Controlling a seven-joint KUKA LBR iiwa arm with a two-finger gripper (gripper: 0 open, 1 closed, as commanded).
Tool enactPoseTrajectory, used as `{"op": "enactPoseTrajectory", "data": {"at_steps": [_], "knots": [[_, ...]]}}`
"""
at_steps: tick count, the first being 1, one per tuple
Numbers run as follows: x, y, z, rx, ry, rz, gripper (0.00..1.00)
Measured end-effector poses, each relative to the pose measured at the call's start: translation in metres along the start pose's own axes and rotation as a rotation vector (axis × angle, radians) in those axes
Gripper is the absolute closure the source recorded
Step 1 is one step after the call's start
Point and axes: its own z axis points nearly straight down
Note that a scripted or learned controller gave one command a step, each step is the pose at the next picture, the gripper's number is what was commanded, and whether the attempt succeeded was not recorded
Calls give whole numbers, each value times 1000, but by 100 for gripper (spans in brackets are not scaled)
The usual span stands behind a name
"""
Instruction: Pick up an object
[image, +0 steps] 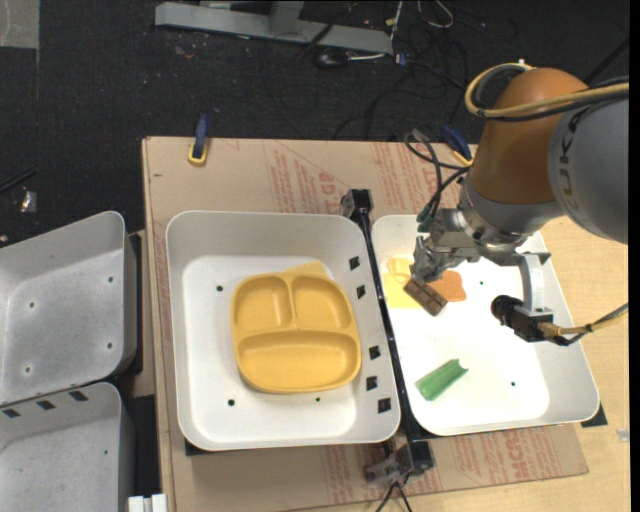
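Observation:
My gripper (432, 272) reaches down into the upper left part of the right bin (530, 410). Right under its tip lie a brown block (427, 296), a pale yellow piece (399, 272) and an orange piece (453, 288), packed close together. The brown block sits just below the fingertips; I cannot see whether they touch it. A green block (441, 379) lies apart, lower in the same bin. The arm's orange band (520, 130) and grey wrist hide the bin's upper right part.
The left bin (200, 400) holds a yellow divided tray (296, 333). A black divider (375, 320) runs between the two bins. A black cable fitting (518, 316) hangs over the right bin. Spare white bins (60, 300) lie off the bench at the left.

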Motion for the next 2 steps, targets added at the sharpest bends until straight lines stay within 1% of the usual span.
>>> {"op": "enactPoseTrajectory", "data": {"at_steps": [1,2], "knots": [[49,-11,6,0,0,-1,100],[99,-33,-7,-1,1,-2,100]]}}
